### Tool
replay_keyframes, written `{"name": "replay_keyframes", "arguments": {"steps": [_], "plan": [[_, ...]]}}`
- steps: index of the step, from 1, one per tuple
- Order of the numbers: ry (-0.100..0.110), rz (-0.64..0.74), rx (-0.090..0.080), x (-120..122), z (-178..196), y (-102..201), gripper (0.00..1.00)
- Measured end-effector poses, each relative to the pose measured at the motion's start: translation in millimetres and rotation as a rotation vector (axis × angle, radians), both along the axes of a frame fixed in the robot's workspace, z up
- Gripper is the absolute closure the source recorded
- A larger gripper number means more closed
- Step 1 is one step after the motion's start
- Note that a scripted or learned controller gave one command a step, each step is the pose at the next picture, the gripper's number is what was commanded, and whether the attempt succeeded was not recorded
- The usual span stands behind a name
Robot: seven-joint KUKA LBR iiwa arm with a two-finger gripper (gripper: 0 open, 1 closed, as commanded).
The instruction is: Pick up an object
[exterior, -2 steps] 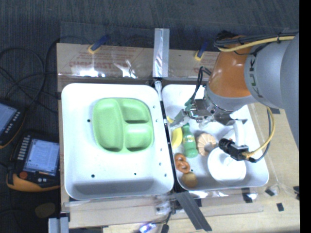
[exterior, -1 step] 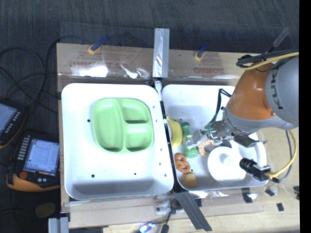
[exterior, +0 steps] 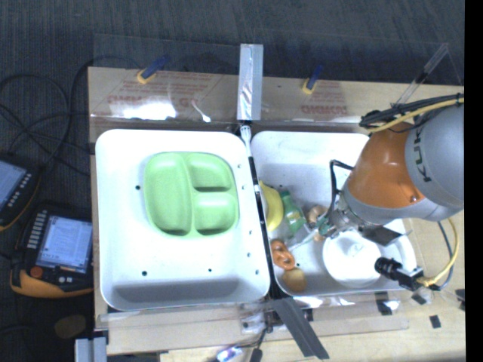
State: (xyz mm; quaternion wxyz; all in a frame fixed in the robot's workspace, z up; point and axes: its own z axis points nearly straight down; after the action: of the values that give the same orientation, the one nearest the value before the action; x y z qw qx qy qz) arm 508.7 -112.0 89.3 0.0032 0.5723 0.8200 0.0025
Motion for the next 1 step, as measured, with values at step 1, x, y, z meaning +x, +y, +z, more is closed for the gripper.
{"name": "replay_keyframes", "arguments": {"steps": [1], "plan": [[0.002, -0.2, 0.003, 36.8, -0.4, -4.7, 0.0]]}}
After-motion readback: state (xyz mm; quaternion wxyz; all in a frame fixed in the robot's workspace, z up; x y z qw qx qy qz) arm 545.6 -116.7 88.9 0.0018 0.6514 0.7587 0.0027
